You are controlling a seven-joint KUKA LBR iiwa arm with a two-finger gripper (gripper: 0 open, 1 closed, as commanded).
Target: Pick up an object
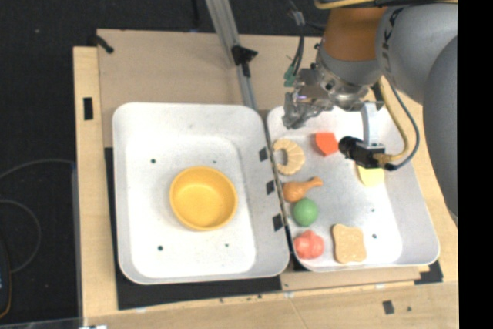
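The right bin (400, 235) holds several small toys: a tan ridged ring (289, 156), an orange-red block (325, 143), a brown drumstick (300, 188), a green ball (305, 212), a red tomato-like piece (309, 244), a toast slice (348, 243) and a pale yellow piece (370, 176). My gripper (296, 115) hangs over the bin's far left corner, just above the ring and left of the orange block. Nothing shows between its fingers. A yellow bowl (203, 198) sits in the left bin (139, 135).
A slanted metal pole (223, 19) runs down from the top to the divide between the bins. The arm's orange band (362, 4) and grey body loom over the right bin's far side. A black cable fitting (360, 152) lies near the yellow piece.
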